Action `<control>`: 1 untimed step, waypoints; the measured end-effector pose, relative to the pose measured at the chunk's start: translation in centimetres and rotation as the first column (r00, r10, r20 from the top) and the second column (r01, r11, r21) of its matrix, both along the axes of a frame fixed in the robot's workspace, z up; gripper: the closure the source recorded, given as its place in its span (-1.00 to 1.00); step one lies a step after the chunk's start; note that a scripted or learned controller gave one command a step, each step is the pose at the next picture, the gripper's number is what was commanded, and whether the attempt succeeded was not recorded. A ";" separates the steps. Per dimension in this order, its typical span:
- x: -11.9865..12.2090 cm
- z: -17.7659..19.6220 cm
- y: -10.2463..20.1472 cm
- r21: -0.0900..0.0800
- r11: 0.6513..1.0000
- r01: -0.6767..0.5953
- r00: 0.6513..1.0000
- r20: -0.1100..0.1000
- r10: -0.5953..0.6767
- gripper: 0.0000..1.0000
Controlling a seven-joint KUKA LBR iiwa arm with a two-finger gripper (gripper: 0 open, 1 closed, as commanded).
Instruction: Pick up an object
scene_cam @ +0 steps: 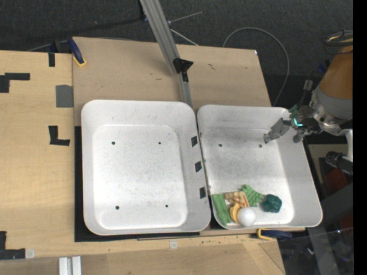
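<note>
A small heap of objects lies in the near corner of the right bin [241, 153]: a white ball [247, 216], a teal lump [272, 203], a green leafy piece [253, 195], a yellow curved piece [234, 212] and a tan piece [236, 199]. My gripper [285, 133] hangs over the bin's far right edge, well away from the heap. Its fingers stand apart with nothing between them. The orange band and grey wrist [338, 90] show behind it.
The left bin [137, 165] lies beside the right one, joined by black clips [197, 166]. A slanted metal pole [166, 36] crosses the bench behind the bins. A cable [252, 33] loops at the back.
</note>
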State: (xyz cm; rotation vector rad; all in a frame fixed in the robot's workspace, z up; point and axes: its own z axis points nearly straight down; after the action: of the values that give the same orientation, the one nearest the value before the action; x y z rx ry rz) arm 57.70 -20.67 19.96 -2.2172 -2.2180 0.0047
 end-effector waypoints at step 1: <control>0.1 0.3 0.0 -0.002 1.000 -0.002 1.000 0.005 0.002 -1.00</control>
State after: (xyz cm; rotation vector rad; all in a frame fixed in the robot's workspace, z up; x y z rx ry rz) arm 57.81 -20.67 20.26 -2.2187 -2.2231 0.0015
